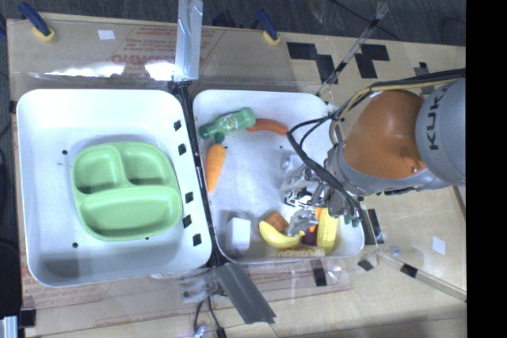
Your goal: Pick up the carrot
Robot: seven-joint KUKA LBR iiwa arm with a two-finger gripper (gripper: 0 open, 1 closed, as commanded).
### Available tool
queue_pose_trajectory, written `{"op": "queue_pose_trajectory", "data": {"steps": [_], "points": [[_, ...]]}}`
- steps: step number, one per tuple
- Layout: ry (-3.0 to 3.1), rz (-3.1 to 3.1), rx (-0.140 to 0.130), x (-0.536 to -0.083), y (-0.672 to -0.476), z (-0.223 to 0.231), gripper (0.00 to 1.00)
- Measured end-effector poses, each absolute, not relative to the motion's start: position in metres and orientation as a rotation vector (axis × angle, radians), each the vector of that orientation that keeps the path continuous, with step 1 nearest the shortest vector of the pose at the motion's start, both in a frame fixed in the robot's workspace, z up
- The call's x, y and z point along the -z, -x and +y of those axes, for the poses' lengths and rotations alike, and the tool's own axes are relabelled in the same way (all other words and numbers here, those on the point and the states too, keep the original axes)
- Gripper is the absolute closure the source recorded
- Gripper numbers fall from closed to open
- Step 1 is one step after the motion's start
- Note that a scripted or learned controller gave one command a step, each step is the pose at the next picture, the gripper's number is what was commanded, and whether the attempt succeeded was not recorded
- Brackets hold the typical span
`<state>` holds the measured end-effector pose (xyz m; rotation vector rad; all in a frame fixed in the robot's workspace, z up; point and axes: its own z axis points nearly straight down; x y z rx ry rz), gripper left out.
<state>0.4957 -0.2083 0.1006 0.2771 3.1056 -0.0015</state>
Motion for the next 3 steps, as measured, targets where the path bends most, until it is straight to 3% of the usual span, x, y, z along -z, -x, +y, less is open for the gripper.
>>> {"op": "queue_pose_trajectory", "data": {"steps": [1, 2, 3], "points": [[-0.515, 3.084, 0.001, -0.099, -0.498, -0.209, 0.00], [-0.507, 3.083, 0.000, -0.110, -0.499, -0.208, 1.00], [-0.704, 3.058, 0.001, -0.166, -0.544, -0.210, 1.00]]}}
